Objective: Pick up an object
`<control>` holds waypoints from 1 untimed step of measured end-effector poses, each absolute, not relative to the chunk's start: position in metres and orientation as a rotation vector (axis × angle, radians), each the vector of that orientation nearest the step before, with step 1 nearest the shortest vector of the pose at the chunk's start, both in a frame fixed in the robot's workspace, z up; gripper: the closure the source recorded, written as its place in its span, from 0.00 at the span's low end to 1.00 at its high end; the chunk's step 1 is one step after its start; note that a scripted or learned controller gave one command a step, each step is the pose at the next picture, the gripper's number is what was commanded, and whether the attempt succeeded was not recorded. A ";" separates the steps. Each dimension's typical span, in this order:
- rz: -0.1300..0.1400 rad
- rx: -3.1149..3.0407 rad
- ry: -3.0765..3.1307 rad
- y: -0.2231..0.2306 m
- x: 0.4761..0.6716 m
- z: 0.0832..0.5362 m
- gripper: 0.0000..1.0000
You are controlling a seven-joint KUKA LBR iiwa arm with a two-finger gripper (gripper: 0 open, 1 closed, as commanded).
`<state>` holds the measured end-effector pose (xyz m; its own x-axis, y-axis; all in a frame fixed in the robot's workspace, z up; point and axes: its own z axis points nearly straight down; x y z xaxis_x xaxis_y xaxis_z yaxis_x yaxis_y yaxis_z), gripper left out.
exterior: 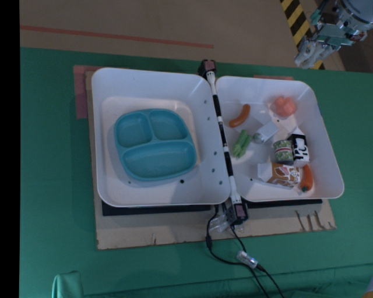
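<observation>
- Green cloth [52,174] covers the bench; cardboard sheet [175,233] on it, two white bins side by side on that. Tan floor w/ red line and a yellow-black hazard stripe [294,17] behind.
- Left bin [111,81]: holds a blue divided plate [154,144], three compartments, nothing else seen in it.
- Right bin [326,174]: all the pickable stuff. Red sausage [239,116] near back-left, long axis diagonal. Green pea pod [242,142] just below it, long axis steep, near the divider. Orange-pink round fruit [284,105] at back. Small white carton [267,132] mid-bin, tilted. Green-label can [282,151] touching a black-and-white box [300,147]. Brown-print carton [281,174] at front, carrot [306,179] beside it on the right.
- Gripper [308,55]: top-right corner of view, outside the bin, beyond its back-right corner, up high by the look of it. Fingers too small/blurred, can't tell if spread or closed; nothing visibly in them.
- Key relation: every obj lies down-left of gripper in view, i.e. toward front and left of the right bin. Nearest = round fruit, just below and a bit left of gripper in view. Sausage and pea pod farther left; cartons, carrot farthest toward front.
- Judgement: task barely begun, approach phase. Fruit likely the shortest reach; sausage stands most apart from neighbours, so prob. the cleanest grasp if jaws close across its diagonal axis. Can/box cluster is tight, risk of a bad grasp there.
- Cables [233,244] trail off the bench front, well apart from the arm's path.
</observation>
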<state>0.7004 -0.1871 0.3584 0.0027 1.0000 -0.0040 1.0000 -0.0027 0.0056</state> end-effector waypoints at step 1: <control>0.001 2.220 2.212 -0.178 0.700 0.363 1.00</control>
